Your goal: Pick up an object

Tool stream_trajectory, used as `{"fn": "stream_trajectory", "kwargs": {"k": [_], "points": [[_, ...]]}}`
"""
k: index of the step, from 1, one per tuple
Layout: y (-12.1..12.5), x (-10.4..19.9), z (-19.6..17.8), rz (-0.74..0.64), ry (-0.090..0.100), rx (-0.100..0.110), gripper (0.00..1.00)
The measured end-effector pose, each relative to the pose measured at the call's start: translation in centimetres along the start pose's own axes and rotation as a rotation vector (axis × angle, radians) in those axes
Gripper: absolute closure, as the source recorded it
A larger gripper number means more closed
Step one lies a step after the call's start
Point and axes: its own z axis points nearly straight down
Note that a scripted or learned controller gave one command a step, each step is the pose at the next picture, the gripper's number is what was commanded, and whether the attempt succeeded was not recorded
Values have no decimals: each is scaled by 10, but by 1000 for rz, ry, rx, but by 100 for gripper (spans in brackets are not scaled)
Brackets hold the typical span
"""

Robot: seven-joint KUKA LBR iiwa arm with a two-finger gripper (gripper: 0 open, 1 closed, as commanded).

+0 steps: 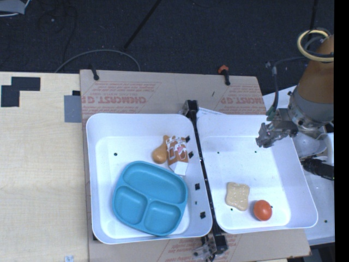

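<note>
The right bin (283,162) holds a pale slice of toast (238,195) and a small red tomato (263,210) near its front wall. In the left bin (101,146) lies a blue divided plate (150,197), with a brown pear-shaped piece (160,153) and a red-and-white packet (177,150) behind it. My gripper (265,137) hangs over the right bin's far right part, well behind and to the right of the toast and tomato. Nothing shows between its fingers.
A black divider strip (199,168) runs between the two bins. Cardboard (163,94) lies under both bins, with clamps at its far edge. A light wooden bench top (38,168) stretches to the left. Cables hang beside the arm at the right.
</note>
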Motion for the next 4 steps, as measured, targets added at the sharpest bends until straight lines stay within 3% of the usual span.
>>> {"fn": "stream_trajectory", "kwargs": {"k": [3,4], "points": [[-10,156,2,0,0,1,100],[-10,204,22,0,-1,4,100]]}}
